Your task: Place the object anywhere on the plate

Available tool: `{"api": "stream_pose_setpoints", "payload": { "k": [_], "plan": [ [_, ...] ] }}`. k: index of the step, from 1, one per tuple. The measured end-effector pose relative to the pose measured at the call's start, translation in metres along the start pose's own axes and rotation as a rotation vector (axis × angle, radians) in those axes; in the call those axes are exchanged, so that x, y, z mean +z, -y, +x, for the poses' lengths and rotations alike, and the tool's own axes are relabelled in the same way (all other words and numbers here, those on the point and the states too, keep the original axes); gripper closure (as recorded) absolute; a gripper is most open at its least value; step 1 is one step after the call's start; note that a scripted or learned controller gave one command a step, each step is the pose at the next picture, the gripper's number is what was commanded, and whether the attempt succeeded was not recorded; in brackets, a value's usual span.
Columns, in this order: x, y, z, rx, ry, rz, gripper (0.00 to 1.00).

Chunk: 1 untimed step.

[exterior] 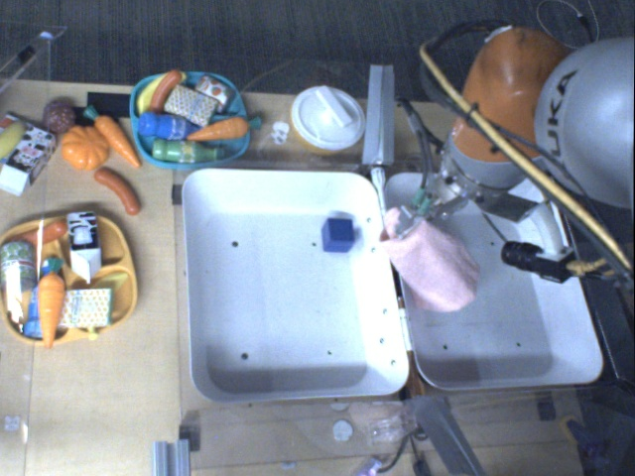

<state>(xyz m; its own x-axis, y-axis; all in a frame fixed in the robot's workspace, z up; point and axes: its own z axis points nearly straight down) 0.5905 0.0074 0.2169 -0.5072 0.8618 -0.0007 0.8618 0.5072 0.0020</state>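
Currently pink cloth (437,266) is soft, crumpled, pale pink, hanging from gripper (422,209), whose fingers are clamped on its upper corner. Long axis runs from upper left down to lower right. It sits over the right bin (516,365), at the edge shared with left bin (268,365). Blue cube (339,233) lies in left bin. "KUKA" is partly readable on the arm (566,87).
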Motion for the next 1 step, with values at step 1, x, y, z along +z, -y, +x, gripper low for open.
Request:
{"api": "stream_pose_setpoints", "payload": {
  "k": [1],
  "plan": [
    [-0.0079, -0.0057, 0.0504, -0.403, 0.000, -0.002, 1.00]
  ]
}}
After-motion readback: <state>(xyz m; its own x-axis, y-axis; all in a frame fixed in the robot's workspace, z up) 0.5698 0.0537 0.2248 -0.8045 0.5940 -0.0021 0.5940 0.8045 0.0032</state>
